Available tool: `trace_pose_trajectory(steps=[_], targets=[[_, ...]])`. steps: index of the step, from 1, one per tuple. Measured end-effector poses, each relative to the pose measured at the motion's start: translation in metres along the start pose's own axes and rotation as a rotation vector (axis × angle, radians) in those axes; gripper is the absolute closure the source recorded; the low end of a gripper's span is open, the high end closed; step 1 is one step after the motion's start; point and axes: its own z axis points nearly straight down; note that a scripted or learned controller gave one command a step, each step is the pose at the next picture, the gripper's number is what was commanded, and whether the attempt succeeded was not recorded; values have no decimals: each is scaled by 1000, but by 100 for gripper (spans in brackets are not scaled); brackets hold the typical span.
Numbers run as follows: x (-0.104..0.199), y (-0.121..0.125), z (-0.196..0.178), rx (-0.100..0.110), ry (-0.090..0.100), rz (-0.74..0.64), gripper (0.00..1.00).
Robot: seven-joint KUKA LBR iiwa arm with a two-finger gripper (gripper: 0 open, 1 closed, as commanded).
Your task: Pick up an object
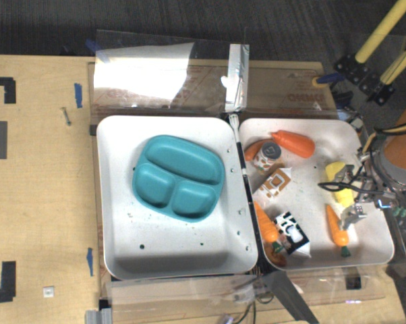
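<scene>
Camera view, looking down at a slant on a pale wooden counter point(41, 201) carrying two shallow white bins side by side. Taking the divider between the bins as the landmark: to its left, the left bin point(115, 248) holds a teal compartment plate point(178, 177) with three wells, lying flat near that bin's middle. Just right of the divider, in the right bin point(378, 248), an orange carrot point(265, 225) lies along the inner wall, with a black-and-white printed packet point(292, 233) touching its lower end. Above these, still close to the divider, sit a small round grey-capped item point(270, 152) and a brown-and-white patterned block point(275, 183). A second orange carrot-shaped toy point(294, 142) lies toward the bin's far wall. Well right of the divider, a yellow object point(339, 181) rests near the bin's middle, partly behind cables, and a small carrot point(338, 229) lies below it. The pincer point(353, 214) hangs over the small carrot, next to the yellow object; whether its fingers are wide or narrow cannot be told from this angle, and nothing is seen gripped. The arm point(398, 157) enters at the far right.
</scene>
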Motion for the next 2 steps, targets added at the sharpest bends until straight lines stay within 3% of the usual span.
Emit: trace_pose_trajectory(steps=[2], targets=[[4, 18, -1, 0, 0, -44, 0]])
